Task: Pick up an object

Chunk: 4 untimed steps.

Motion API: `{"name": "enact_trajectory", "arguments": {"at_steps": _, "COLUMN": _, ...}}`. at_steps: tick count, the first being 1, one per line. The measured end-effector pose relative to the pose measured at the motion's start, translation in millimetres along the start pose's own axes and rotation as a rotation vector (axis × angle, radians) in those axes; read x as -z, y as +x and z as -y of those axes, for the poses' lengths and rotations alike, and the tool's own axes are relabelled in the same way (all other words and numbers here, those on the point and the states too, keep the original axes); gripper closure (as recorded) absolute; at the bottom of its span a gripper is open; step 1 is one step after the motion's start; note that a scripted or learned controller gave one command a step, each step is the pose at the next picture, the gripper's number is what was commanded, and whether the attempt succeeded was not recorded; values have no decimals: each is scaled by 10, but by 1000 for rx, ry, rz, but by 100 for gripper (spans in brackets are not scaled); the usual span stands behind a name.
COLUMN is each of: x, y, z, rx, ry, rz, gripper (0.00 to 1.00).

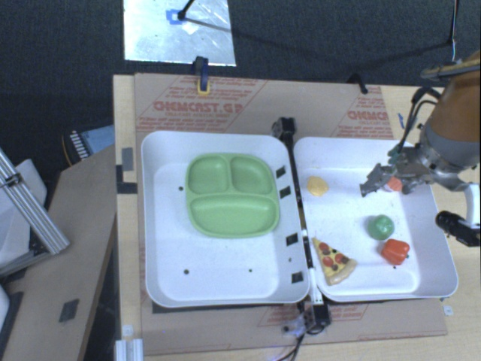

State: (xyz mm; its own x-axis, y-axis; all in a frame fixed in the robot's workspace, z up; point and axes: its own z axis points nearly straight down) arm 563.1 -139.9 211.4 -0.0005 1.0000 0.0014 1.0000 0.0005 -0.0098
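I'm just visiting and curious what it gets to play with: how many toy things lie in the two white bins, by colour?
Green: 2, the divided green plastic plate and the round green toy ball
Yellow: 1, the small yellow toy lump
Red: 1, the red toy pepper
Mixed: 1, the toy pizza slice
Total: 5

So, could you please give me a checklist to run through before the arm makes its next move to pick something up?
1. Gripper over the right white bin, which holds the objects: ok.
2. Fingers open or shut: cannot tell.
3. Object between the fingers: cannot tell; something small and red-orange sits right by the gripper.
4. Targets apart from each other: ok; the yellow rounded piece, green ball, red pepper-like toy and pizza slice toy each lie separate.
5. Green divided plate in the left white bin, out of the way: ok.
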Motion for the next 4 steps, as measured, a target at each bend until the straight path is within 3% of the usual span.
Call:
{"name": "enact_trajectory", "arguments": {"at_steps": 1, "x": 56, "y": 2, "z": -25, "rx": 2, "ry": -11, "rz": 2, "gripper": 0}}
{"name": "enact_trajectory", "arguments": {"at_steps": 3, "x": -1126, "y": 60, "z": -4, "rx": 1, "ry": -7, "rz": 1, "gripper": 0}}
{"name": "enact_trajectory", "arguments": {"at_steps": 4, "x": -1273, "y": 63, "z": -12, "rx": 1, "ry": -10, "rz": 1, "gripper": 0}}
